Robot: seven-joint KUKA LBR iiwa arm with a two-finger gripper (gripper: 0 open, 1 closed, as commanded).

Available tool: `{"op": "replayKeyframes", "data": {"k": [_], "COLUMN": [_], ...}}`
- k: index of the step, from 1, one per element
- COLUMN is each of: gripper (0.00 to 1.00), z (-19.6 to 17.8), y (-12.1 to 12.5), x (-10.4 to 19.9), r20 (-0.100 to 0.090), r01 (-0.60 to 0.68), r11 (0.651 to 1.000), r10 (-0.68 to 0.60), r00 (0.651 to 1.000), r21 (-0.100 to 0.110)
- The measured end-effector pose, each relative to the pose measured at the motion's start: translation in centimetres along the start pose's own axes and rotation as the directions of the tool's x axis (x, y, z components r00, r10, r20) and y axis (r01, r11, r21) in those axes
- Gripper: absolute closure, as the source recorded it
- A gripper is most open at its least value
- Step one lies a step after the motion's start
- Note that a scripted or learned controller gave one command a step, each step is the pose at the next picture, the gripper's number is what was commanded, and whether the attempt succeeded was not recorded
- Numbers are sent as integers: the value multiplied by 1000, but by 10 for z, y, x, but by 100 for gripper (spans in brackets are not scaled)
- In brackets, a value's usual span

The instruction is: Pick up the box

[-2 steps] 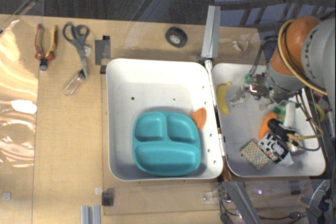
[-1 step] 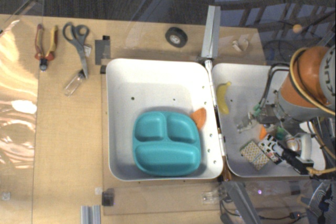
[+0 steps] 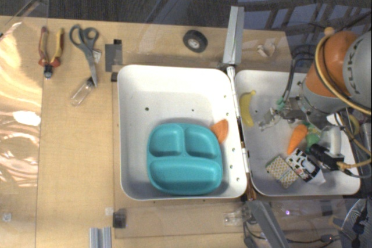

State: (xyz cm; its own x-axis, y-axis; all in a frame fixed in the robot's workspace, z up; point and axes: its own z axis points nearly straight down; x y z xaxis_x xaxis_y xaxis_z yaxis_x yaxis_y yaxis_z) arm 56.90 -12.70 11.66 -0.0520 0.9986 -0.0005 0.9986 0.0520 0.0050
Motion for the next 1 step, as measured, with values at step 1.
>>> {"op": "replayKeyframes", "data": {"k": [1], "gripper": [0], "z": [28], "y": [43], "x": [18], "r20": [4], "r01": [76], "r11": [997], "r10": [-76], "r00": [997], "r21": [-6]}}
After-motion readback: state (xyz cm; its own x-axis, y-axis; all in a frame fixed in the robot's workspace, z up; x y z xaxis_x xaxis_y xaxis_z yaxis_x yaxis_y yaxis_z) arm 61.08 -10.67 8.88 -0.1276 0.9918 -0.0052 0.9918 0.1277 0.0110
